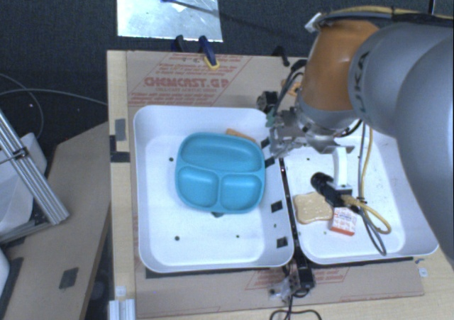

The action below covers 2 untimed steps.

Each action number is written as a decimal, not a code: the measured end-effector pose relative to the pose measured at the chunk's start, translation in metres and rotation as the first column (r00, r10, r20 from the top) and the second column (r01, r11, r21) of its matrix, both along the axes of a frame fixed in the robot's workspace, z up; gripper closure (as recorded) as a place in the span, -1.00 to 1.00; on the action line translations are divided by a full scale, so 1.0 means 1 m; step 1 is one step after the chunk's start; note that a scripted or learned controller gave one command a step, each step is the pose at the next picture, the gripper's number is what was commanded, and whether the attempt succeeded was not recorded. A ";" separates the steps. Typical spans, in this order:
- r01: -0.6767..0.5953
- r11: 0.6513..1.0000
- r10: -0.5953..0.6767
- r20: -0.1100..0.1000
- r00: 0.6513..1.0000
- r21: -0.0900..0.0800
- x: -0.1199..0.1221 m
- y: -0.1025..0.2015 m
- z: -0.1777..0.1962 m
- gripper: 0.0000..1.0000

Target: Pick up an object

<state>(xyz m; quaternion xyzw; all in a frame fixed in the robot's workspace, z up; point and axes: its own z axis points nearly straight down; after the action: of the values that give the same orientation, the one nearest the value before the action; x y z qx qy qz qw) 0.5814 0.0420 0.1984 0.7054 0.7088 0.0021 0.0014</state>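
Blue divided plate (220, 173) lying flat in left bin (152, 240), gripper (278, 142) over the divider between bins, toast slice (312, 207), small red box (344, 221) in right bin (397, 240)

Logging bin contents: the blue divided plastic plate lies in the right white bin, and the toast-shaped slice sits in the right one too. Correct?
Not quite. The camera view shows the blue divided plastic plate in the left white bin; the toast-shaped slice is indeed in the right white bin.
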 end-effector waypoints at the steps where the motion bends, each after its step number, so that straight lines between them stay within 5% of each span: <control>1: -0.003 1.000 0.003 0.002 1.000 0.001 0.001 0.000 0.010 1.00; 2: -0.006 1.000 0.006 0.005 1.000 0.002 0.001 0.001 0.021 1.00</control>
<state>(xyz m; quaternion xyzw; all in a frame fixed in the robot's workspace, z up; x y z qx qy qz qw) 0.5828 0.0427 0.2193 0.7031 0.7110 0.0046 0.0027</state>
